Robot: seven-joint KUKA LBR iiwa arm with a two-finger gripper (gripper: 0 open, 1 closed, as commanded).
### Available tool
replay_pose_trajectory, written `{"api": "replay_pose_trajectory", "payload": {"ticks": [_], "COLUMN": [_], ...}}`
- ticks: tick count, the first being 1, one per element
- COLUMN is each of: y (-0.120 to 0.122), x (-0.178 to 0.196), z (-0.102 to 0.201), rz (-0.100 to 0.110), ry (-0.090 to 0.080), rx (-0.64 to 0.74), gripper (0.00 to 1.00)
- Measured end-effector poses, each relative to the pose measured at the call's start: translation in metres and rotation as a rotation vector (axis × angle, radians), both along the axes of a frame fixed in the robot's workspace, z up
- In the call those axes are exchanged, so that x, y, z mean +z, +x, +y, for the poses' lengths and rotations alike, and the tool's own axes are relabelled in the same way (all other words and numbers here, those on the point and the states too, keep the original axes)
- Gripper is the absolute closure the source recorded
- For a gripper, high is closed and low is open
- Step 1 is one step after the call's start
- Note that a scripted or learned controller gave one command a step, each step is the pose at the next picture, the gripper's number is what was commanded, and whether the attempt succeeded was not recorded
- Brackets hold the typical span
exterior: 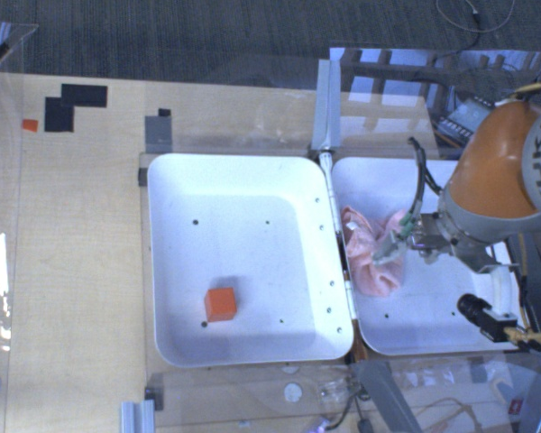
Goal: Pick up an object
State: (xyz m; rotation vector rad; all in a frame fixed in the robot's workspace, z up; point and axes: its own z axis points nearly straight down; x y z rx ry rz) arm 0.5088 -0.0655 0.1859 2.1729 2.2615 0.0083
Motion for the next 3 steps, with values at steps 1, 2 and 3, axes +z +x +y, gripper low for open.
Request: {"api": "replay_pose_trajectory", "payload": {"ticks": [1,2,3], "y": [0.009,0.008,0.012], "x": [-0.084,-0.095,-0.082], "z": [-0.019,-0.022,-0.022], "rz": [0.004,-0.007,-0.02], "ry": [0.0,-0.001,-0.005], "rx": [0.034,0.068,0.07], "gripper": [0.0,0.0,1.0]}}
